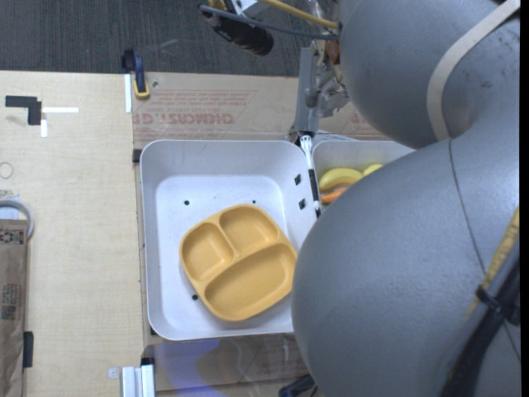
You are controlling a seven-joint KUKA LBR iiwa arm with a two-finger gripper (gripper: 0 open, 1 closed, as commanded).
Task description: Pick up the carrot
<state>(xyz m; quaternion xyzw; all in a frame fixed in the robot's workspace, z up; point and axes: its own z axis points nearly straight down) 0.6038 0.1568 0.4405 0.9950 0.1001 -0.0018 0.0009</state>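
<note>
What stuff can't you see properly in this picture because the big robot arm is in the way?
- Right bin: in the camera view the grey arm covers most of it; a corner of it shows.
- Yellow item: partly covered by the arm, so its shape is unclear.
- Orange piece, maybe the carrot: a sliver peeks out beside the arm.
- Gripper: whether it is open or shut cannot be told.
- Yellow plate in the left bin is plain to see.

The grey arm covers most of the right bin. A yellow divided plate lies in the left bin. An orange sliver, perhaps the carrot, peeks beside a yellow thing.
</note>
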